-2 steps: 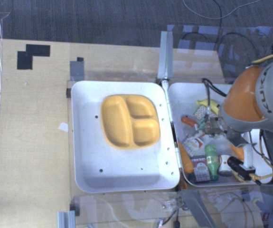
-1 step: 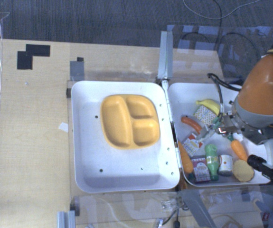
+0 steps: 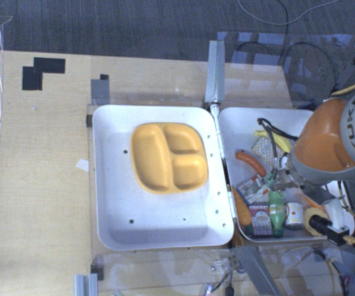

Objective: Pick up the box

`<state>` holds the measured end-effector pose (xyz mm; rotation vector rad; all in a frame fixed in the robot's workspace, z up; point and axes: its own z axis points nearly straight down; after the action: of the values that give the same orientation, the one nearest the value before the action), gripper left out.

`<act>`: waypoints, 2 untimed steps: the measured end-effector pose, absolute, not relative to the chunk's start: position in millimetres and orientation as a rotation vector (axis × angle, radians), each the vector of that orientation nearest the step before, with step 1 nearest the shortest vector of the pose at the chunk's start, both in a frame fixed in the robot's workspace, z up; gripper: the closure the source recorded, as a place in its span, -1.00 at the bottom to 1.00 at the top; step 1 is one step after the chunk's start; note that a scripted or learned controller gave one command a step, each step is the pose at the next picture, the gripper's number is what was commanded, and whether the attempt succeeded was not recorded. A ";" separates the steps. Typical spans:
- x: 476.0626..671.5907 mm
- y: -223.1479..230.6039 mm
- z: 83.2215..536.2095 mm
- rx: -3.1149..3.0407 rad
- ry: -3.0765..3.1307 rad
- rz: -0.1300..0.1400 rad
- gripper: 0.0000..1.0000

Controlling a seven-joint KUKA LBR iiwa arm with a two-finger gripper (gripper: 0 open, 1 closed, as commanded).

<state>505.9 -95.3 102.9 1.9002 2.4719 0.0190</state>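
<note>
The box [image 3: 260, 220] is a small purple and white carton lying near the front edge of the right bin [image 3: 239, 121], beside a green bottle [image 3: 276, 209]. My gripper [image 3: 279, 174] reaches down into the middle of that bin, under the arm's orange band [image 3: 324, 143]. It is just above and behind the bottle, a little to the right of and behind the box. The arm hides the bin's right part.
The right bin also holds a yellow banana [image 3: 275, 137], a red sausage [image 3: 251, 161], an orange carrot [image 3: 241, 209], a small can [image 3: 294, 215] and a silvery packet [image 3: 253, 188]. In the left bin [image 3: 112, 184] lies a yellow divided plate [image 3: 168, 156].
</note>
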 end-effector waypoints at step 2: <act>508.8 -94.3 114.8 1.895 2.471 0.026 -1.00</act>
<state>508.8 -94.3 114.8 1.8953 2.4710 0.0260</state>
